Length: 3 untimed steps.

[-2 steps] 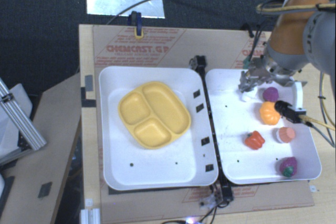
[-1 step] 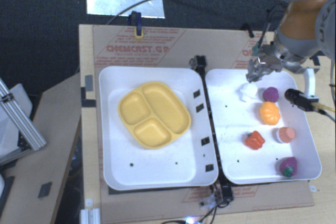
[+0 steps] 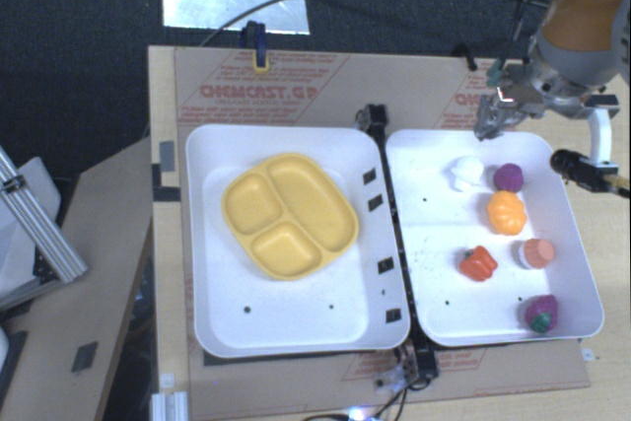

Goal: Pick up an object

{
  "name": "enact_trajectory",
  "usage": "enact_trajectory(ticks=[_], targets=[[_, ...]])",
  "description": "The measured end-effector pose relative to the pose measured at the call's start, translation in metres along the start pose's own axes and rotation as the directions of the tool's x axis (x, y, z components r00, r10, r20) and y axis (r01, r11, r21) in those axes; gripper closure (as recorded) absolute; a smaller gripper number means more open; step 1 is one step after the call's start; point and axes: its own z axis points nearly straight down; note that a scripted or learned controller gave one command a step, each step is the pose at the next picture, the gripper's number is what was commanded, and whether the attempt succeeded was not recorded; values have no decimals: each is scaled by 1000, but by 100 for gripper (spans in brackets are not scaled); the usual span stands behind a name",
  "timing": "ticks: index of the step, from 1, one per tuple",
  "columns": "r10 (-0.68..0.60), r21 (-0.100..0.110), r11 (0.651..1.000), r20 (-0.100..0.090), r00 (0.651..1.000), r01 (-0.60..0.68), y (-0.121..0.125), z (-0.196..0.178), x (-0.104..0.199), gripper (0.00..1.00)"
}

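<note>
your tool (image 3: 490, 125) hovers over the right bin's (image 3: 434, 311) far edge; i cannot tell its state. the nearest object, a white piece (image 3: 465, 173), lies just below it.

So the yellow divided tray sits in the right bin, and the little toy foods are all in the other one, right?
Not quite: the camera view shows the yellow divided tray in the left bin. The little toy foods, such as the orange one, lie in the other one, the right bin.
</note>
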Motion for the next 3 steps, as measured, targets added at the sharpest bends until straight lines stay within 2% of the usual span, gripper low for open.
enact_trajectory(ticks=[1, 2, 3], targets=[[-5, 2, 1000, -2, 1000, 5, 11, 3, 49, 100], [-5, 6, 1000, -2, 1000, 5, 4, 18, 95, 100], [-6, 6, 1000, -2, 1000, 6, 10, 38, 151, 100]])
